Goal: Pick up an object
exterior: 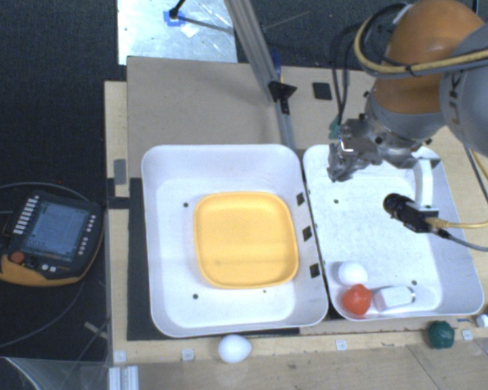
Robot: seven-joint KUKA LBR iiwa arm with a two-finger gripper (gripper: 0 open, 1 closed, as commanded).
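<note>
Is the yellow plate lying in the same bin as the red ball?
No: the yellow plate lies in the left bin, while the red ball sits in the right bin, near its front edge.

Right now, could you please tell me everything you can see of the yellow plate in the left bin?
The yellow plate is a square dish with rounded corners and a shallow raised rim, seemingly of matte plastic. It lies flat and upright near the middle of the left white bin, resting on the bin's floor, its edges roughly in line with the bin's walls. Nothing lies on it and nothing else touches it. The gripper is apart from it, over the right bin.
</note>
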